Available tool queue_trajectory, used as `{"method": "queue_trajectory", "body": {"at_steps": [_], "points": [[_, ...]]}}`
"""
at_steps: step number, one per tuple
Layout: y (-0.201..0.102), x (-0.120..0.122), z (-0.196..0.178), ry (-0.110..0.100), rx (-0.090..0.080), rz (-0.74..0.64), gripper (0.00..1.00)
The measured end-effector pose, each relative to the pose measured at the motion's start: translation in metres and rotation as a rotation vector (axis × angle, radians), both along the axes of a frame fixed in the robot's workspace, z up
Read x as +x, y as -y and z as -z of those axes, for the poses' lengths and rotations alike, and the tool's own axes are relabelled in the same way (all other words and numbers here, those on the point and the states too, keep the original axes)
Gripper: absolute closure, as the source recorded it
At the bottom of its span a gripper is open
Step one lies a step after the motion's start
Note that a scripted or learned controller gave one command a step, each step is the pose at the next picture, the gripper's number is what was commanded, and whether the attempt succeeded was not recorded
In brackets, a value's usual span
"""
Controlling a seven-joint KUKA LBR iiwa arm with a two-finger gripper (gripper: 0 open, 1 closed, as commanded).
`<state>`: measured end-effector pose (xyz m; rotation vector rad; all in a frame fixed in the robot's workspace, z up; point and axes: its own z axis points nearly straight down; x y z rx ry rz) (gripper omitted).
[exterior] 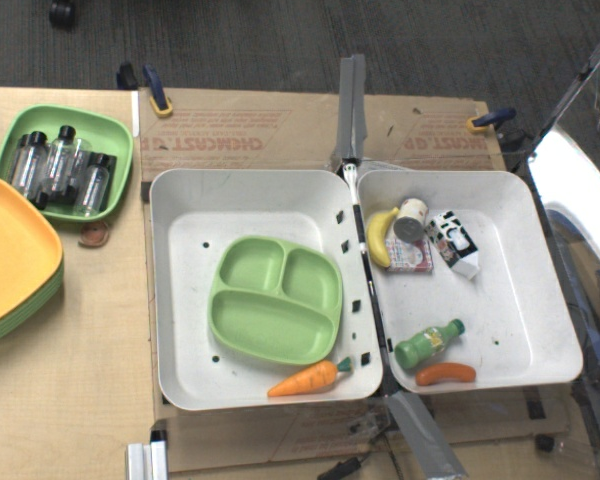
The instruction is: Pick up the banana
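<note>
Nearest to us, an orange carrot [305, 379] lies just beside the near edge of the green divided plate [276, 298], its leafy end pointing right. Both sit in the left bin [165, 268]. To the right of the plate, across the seam into the right bin [540, 268], we see an orange-red pepper-like piece [446, 373] at the near wall. A green bottle [429, 343] lies on its side just behind it, close to it.

Farther back, right of the plate's far corner, the banana [380, 236] lies curved along the right bin's left wall. It touches a small round tin [410, 220] at its upper end and overlaps a flat printed packet [412, 256]. A black-and-white carton [452, 242] lies tilted just beyond the tin.

Well to the left of the plate, outside the bins, a stack of yellow dishes [15, 268] rests on the bench. Behind it, a green tray [65, 163] holds several dark-capped vials.

Beyond the plate, past the bins' far walls, clamps [158, 96] pin brown cardboard [240, 133].

How the gripper's jaws stand we cannot tell.
</note>
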<state>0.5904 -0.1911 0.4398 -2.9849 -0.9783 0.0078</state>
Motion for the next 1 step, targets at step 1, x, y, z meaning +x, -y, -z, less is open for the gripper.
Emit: {"method": "queue_trajectory", "body": {"at_steps": [1], "points": [[0.0315, 0.0118, 0.0006, -0.001, 0.0, -0.029, 1.0]]}}
